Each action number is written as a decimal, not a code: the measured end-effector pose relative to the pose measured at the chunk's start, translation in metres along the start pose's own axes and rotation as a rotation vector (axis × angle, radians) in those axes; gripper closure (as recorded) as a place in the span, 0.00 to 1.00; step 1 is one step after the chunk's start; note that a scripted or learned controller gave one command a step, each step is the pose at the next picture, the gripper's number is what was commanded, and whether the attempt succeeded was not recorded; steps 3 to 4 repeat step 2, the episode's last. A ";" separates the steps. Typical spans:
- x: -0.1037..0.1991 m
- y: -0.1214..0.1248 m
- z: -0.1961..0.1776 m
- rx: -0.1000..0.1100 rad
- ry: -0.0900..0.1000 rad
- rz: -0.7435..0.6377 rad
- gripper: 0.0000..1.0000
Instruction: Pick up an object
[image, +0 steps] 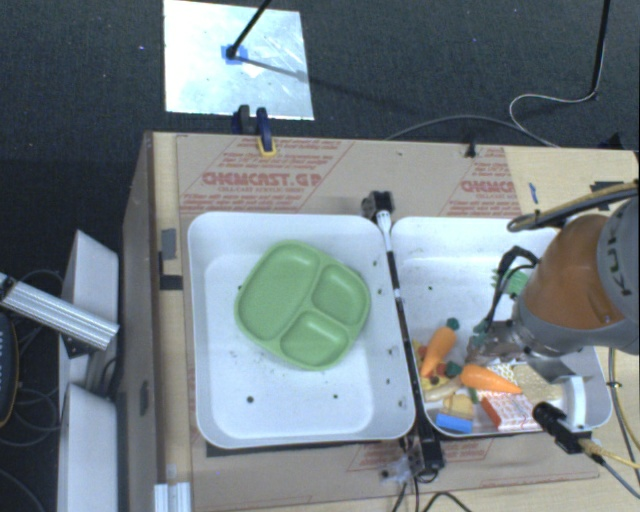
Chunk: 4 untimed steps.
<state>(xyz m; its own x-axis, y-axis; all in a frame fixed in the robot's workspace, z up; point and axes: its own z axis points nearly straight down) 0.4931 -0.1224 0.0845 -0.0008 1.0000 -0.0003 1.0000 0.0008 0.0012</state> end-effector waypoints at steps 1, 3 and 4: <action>0.024 -0.006 0.000 -0.001 0.001 -0.002 0.00; 0.009 -0.006 0.000 -0.002 0.000 0.000 0.00; 0.009 -0.006 0.000 -0.002 0.000 0.000 0.00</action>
